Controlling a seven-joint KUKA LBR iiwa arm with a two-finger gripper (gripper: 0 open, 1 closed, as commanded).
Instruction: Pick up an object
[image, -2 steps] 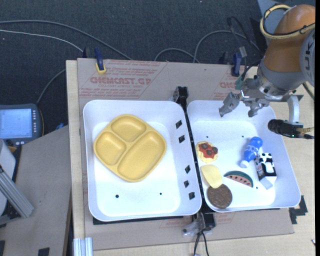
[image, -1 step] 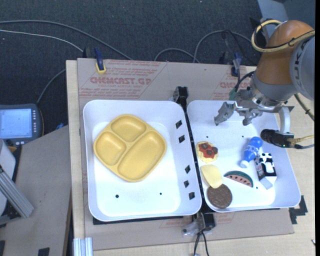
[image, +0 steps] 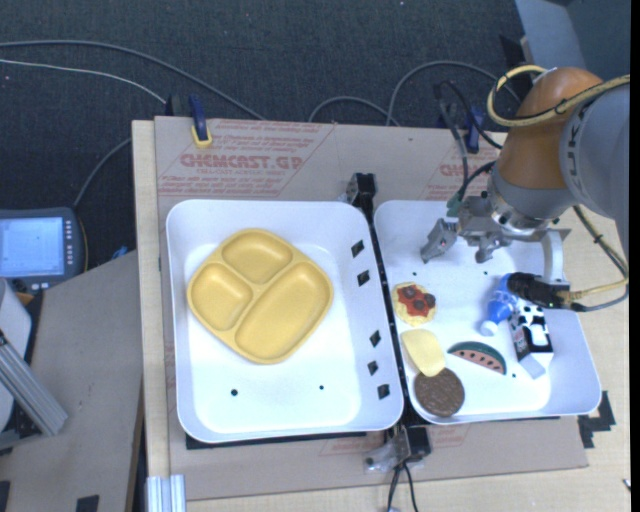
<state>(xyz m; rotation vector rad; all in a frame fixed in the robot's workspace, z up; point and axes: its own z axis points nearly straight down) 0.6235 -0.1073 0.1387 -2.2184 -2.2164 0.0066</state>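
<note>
Right now my gripper (image: 462, 246) hangs over the far end of the right bin (image: 570, 395). My two fingers (image: 437, 243) are spread wide, and nothing is between them. They point down at bare white floor, well apart from the toys.

I count two white bins, side by side. The left bin (image: 200, 400) holds one thing, a yellow plate (image: 262, 293) with three parts to it. It lies flat near the middle.

The right bin holds six small things, all nearer the front than my gripper. One is a toy pizza slice (image: 414, 301) with red spots, close to the wall between the bins. Just below it lies one pale yellow piece (image: 424, 350), and I cannot tell what food it is. Its lower end touches one round brown cookie (image: 439, 393) by the front edge. One watermelon slice (image: 478, 357) lies just beside the yellow piece, on its right. One small blue toy (image: 497, 308) lies further right, nearest to my gripper. Next to that is one black-and-white thing (image: 533, 335), and I cannot tell what it is.

Both bins sit on one brown board (image: 260, 150) with red letters. One blue clamp (image: 200, 126) grips its far edge. One small screen (image: 35, 243) sits off to the left.
</note>
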